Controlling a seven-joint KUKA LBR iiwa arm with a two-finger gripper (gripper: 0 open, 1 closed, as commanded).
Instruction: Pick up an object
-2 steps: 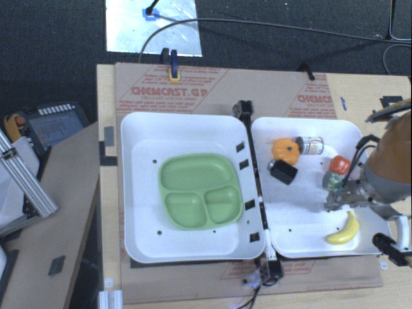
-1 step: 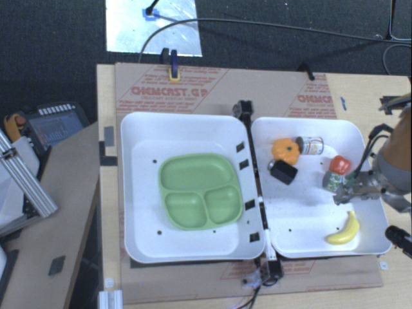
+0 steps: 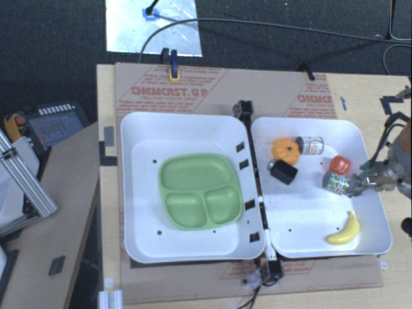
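A small jar w/ a red cap (image 3: 337, 176) is taken as the likely target; it lies in the right bin (image 3: 309, 237), at approx 3 o'clock of that bin's floor, close to the right wall. The gripper (image 3: 358, 183) is seen at the jar's 3 o'clock, right up against it. Whether the jar is actually between the fingers can't be told, nor how far the gripper is opened; that area is too small and blurred.

Other items in the same bin: an orange round fruit-like toy (image 3: 286, 149) at 11 o'clock of the jar, a black block (image 3: 282, 171) just below it, a small clear bottle (image 3: 311, 146) lying beside the orange toy, and a banana (image 3: 344, 230) at 6 o'clock, near the bin's front-right corner. A green divided plate (image 3: 198, 190) is seen in the left bin (image 3: 138, 172), well apart. Both bins rest on cardboard on the tabletop (image 3: 109, 192).

Step judged: approach/grasp at the jar, lift not yet done. Next move prob. calls for a firm closure around the jar body, then a straight lift clear of the bin wall; the jar is round and could roll or slip out.
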